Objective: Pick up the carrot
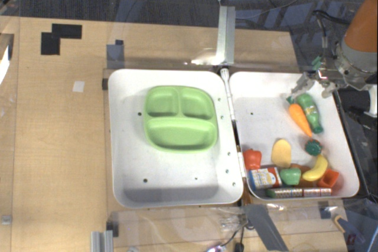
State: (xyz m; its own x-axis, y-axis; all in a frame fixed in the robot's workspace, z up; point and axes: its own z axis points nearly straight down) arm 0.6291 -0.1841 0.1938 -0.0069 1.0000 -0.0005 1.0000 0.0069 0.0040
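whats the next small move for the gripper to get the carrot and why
Probably a short drop straight down, shifting slightly toward the bin's middle. The gripper hovers at the right bin's far edge, open, just above the carrot's top end. The carrot lies free, with a green bottle close against its right side, so the jaws should straddle the carrot alone.

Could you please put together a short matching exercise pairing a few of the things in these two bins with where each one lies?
Things:
1. carrot
2. green plate
3. banana
4. gripper

Places:
A. middle of the left bin
B. near corner of the right bin
C. over the far edge of the right bin
D. upper part of the right bin, beside a green bottle

Pairs: 1-D, 2-A, 3-B, 4-C
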